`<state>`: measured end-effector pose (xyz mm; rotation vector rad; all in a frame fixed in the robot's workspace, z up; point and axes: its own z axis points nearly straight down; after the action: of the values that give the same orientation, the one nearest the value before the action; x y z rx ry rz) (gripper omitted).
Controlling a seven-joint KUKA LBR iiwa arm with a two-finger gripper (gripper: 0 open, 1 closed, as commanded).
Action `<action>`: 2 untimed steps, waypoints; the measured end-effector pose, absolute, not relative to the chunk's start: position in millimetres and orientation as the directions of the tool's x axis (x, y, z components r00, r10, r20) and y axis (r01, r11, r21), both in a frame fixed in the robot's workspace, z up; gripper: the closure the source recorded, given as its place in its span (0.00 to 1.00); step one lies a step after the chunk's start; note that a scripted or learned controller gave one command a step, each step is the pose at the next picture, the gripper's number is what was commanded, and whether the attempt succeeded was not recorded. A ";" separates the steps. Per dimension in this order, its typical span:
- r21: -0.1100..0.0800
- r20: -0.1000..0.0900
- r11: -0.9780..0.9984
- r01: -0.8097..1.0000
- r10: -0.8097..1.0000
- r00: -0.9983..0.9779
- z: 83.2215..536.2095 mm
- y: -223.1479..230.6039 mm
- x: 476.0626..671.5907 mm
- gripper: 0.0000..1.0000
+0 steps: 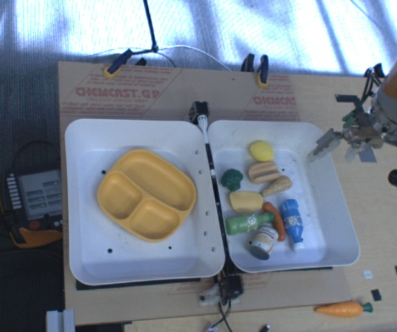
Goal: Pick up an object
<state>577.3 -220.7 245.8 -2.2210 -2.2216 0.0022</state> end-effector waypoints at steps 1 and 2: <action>-0.001 0.000 0.001 1.000 1.000 -0.001 103.5 -190.3 534.2 0.00; -0.002 0.001 0.000 1.000 1.000 0.000 112.7 -190.1 534.1 1.00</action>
<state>534.1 -190.1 112.7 -2.2200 -2.2203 0.0013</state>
